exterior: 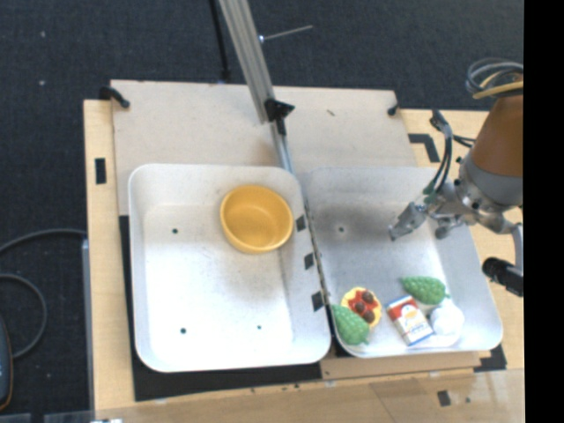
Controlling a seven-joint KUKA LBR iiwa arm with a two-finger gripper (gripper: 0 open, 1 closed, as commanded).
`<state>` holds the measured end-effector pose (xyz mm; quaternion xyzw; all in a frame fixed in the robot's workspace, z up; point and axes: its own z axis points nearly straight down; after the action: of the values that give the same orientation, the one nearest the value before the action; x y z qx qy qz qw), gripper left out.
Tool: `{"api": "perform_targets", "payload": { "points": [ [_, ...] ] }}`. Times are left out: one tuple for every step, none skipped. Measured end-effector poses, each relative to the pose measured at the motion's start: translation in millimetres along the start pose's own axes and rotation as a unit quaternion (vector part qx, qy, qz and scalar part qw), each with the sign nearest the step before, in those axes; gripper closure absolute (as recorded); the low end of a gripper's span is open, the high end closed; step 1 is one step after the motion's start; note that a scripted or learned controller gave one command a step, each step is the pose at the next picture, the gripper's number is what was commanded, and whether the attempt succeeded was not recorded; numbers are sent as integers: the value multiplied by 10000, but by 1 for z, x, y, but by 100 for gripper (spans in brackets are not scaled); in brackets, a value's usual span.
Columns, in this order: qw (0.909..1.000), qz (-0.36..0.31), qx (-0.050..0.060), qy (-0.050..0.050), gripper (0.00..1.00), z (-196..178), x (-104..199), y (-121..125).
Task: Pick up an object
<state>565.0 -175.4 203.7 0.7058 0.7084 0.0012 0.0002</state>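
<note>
Claw (407, 225) hangs over right bin (370, 203), fingers look near shut w/ nothing between them. Right bin's front corner: 2 green pieces (424, 288), 1 red/white carton (410, 319), 1 white ball (447, 320), 1 yellow/red toy (362, 304). Left bin (194, 324): 1 yellow bowl (256, 218).

The grey arm (480, 188) with its orange band (502, 139) comes in from the right side and bends down to the left, so that the gripper (407, 225) hangs low, pointing left and down, with nothing visible between its fingers.
</note>
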Motion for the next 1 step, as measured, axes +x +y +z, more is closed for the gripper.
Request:
{"api": "perform_targets", "payload": {
  "points": [
    [10000,2,-1,0,0,0,0,0]
  ]
}}
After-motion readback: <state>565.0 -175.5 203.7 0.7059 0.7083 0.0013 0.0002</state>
